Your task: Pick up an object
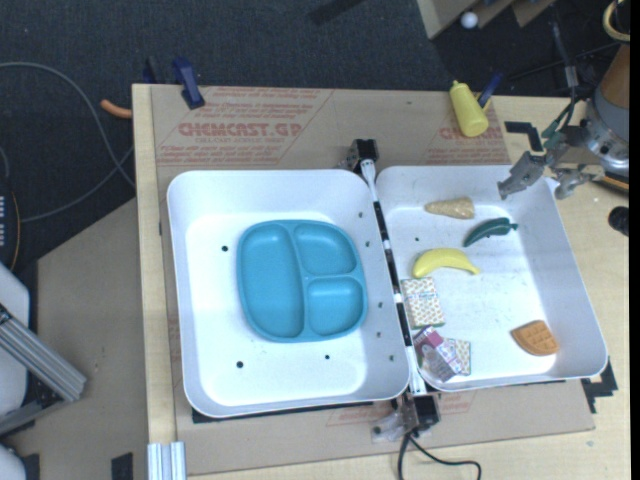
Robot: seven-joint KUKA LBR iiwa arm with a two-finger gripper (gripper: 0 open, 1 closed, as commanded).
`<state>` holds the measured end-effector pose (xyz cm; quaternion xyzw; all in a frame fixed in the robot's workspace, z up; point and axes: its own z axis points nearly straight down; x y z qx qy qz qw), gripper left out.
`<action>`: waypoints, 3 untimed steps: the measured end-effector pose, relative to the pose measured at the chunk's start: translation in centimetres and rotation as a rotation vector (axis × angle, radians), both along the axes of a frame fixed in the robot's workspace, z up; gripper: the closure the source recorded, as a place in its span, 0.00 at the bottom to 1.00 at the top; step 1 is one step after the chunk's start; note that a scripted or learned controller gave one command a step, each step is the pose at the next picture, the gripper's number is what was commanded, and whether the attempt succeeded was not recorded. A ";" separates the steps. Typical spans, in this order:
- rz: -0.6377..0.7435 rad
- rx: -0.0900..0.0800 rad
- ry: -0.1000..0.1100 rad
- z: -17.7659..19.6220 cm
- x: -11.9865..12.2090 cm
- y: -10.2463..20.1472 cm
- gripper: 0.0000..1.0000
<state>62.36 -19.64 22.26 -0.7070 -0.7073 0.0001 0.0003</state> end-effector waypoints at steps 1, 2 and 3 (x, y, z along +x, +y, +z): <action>0.001 0.002 0.007 -14.0 3.7 1.5 0.00; 0.000 0.001 0.001 -13.8 -2.1 5.5 0.00; -0.001 0.001 0.001 -13.8 -5.6 7.7 0.00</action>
